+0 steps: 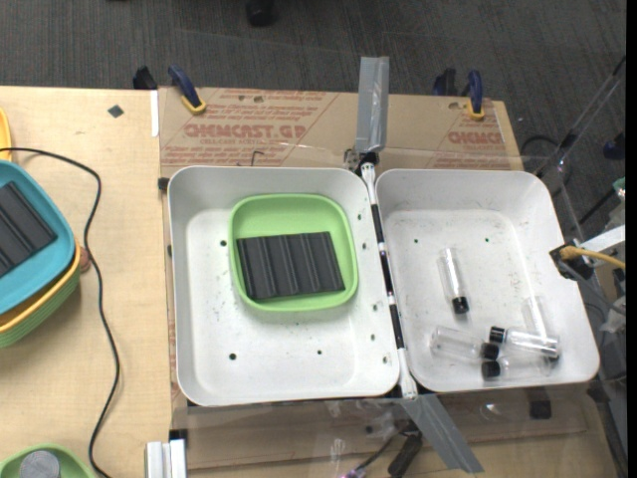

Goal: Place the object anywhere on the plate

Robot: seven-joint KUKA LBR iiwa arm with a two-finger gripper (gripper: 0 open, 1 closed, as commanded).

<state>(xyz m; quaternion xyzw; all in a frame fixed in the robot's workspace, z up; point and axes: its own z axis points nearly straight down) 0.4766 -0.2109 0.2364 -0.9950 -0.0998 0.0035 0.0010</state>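
A green square plate (pixel 294 224) lies in the left white bin (pixel 199 317), with a dark ribbed block (pixel 291 266) lying flat across its middle. In the right white bin (pixel 557 227) lie several clear plastic vials with black caps: one (pixel 453 280) near the centre, another (pixel 458 345) near the front, and one (pixel 523 342) at the front right, with more beside them.
Brown cardboard (pixel 249 122) is clamped behind the bins. Stacked teal and yellow dishes (pixel 35 257) stand at the left edge, and a black cable (pixel 100 297) runs down the wooden bench. A yellow-tipped part (pixel 587 255) sticks in at the right bin's edge.
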